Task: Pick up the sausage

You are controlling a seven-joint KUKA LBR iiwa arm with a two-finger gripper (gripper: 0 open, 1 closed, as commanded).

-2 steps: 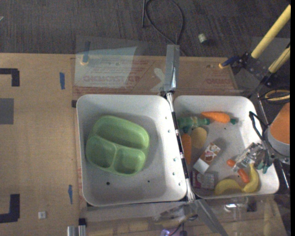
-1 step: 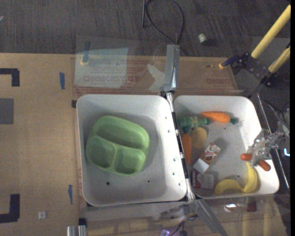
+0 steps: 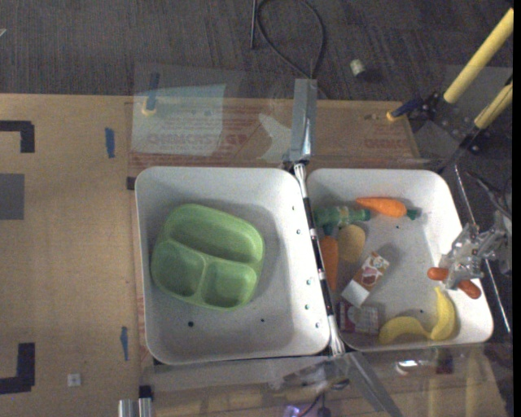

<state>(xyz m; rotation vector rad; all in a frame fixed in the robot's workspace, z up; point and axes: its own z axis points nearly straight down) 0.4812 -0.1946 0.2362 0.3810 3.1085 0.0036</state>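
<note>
Hovering over the sausage (image 3: 456, 281), fingers (image 3: 461, 262) blurred, grip unclear; sausage partly hidden, right bin (image 3: 444, 186).

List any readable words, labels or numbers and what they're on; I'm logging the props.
No text reads clearly.
Clear sheet taped above the bins: faint reddish print, too blurred to read.
Small carton in the right bin: printed label, too small to read.
Packet below it: red-and-white print, unreadable.

We see a tan bench top (image 3: 65, 269) with black corner marks (image 3: 19, 135), blue tape bits (image 3: 109, 142), dark grey carpet (image 3: 163, 37) beyond, a black cable (image 3: 313, 24) looping.
</note>
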